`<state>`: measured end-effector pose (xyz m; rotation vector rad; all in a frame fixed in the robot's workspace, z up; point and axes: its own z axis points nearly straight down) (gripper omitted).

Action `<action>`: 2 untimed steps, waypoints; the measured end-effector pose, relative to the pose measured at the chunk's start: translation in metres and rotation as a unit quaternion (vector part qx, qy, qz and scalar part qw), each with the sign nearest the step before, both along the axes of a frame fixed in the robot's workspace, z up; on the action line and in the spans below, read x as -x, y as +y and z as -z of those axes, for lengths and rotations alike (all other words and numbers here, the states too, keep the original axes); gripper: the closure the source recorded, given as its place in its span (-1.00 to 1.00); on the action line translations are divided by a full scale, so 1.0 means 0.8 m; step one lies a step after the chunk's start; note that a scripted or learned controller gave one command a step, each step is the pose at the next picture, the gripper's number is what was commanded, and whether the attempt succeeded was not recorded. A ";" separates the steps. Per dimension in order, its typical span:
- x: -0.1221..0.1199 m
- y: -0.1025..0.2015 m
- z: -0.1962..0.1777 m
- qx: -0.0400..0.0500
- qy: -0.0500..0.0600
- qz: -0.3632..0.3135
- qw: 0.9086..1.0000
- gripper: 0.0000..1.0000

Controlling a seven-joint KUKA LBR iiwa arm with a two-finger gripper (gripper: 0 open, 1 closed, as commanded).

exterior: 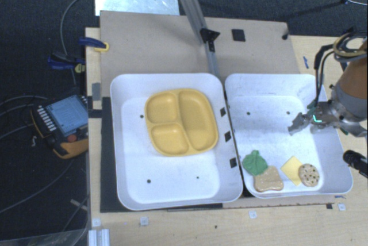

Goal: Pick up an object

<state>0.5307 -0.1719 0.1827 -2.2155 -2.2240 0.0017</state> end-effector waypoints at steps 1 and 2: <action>-0.002 0.000 -0.002 0.000 -0.002 0.000 1.000 -1.00; -0.003 0.012 0.065 0.000 -0.001 0.000 1.000 -1.00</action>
